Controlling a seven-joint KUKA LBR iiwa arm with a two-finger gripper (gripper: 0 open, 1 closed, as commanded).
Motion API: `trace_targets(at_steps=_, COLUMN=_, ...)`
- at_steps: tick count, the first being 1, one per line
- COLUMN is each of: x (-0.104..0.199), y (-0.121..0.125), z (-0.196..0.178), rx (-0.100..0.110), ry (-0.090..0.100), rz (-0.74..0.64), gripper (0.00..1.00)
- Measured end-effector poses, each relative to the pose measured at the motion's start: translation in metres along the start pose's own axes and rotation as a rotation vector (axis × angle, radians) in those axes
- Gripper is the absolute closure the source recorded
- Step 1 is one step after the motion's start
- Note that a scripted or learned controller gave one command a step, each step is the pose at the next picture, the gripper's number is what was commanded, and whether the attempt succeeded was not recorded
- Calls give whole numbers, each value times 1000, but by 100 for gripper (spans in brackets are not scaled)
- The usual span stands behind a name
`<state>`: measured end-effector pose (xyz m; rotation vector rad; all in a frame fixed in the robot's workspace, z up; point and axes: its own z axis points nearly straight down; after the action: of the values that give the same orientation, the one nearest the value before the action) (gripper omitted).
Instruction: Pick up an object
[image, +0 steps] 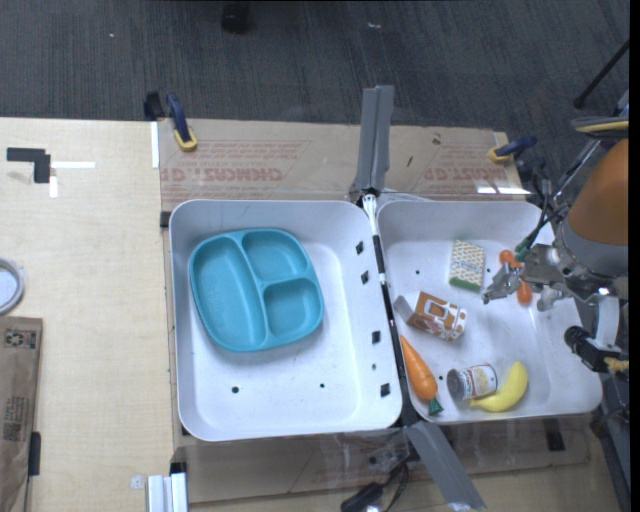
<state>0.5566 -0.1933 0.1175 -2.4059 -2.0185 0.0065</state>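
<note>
Claw (503, 283) hovers just right of sponge (466, 264).

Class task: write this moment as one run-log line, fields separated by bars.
end effector: over right bin, nothing seen held | right bin: carrot, can, banana | left bin: blue plate

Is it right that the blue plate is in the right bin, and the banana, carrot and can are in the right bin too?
Not quite. The camera view shows the blue plate in the left bin. The banana, carrot and can are in the right bin, as you said.
</note>
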Motion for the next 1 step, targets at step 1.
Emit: trace_targets(at_steps=1, x=-3, y=18, z=26, rx=-1, ry=9, rz=63, gripper=0)
